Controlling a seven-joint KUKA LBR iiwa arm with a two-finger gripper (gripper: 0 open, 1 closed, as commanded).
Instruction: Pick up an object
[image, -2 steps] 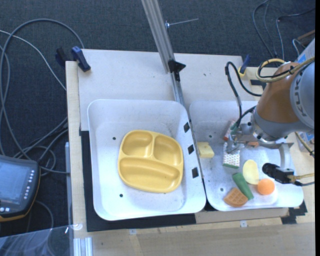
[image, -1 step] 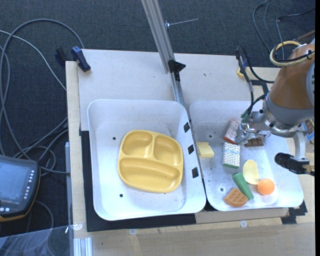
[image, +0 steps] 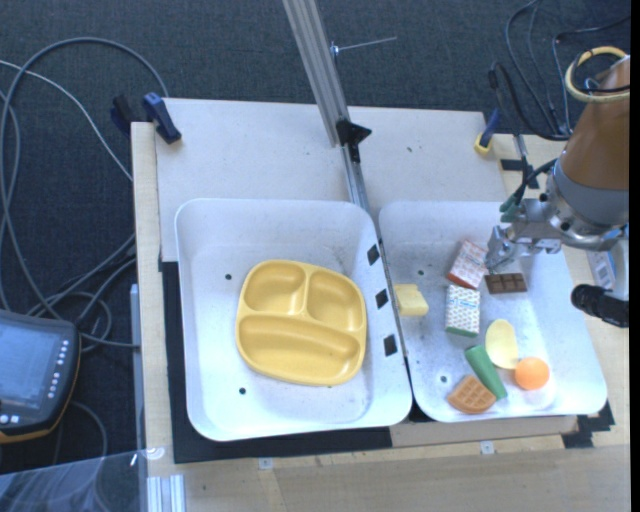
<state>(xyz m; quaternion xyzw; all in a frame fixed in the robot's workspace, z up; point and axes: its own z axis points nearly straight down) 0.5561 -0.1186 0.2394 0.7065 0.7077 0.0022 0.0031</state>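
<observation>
Here my gripper (image: 503, 250) hangs low in the right bin (image: 590, 375), just beside the chocolate bar (image: 506, 283) and red-and-white packet (image: 467, 263), likely lining up a grasp; its grip I cannot tell.

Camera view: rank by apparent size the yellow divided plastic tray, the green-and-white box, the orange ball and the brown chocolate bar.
1. Yellow divided plastic tray, by far the largest.
2. Green-and-white box.
3. Orange ball and brown chocolate bar: too alike to rank.
</observation>
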